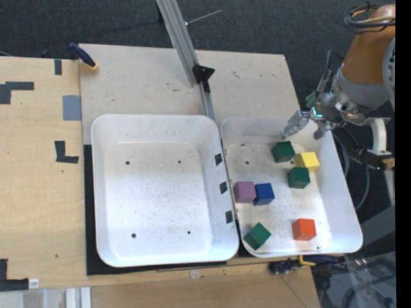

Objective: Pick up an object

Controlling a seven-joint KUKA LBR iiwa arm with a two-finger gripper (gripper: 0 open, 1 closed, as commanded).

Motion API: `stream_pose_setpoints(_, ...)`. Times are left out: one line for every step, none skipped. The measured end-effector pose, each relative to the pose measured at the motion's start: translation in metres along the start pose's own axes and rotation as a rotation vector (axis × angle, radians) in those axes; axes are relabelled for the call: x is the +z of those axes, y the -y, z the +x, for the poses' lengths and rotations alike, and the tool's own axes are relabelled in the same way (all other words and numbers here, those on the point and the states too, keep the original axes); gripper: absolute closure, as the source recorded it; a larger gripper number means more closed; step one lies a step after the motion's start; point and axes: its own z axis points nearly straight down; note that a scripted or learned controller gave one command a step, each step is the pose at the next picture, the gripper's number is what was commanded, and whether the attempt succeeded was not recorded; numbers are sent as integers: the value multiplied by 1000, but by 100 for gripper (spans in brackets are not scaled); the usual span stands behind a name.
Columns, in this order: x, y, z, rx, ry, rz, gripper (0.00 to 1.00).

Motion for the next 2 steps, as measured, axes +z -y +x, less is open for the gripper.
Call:
stream_pose_setpoints(-3, -1, 0, -1, 1, -4, 0)
stream_pose_setpoints(44, 6, -3, 0, 2, 0, 0)
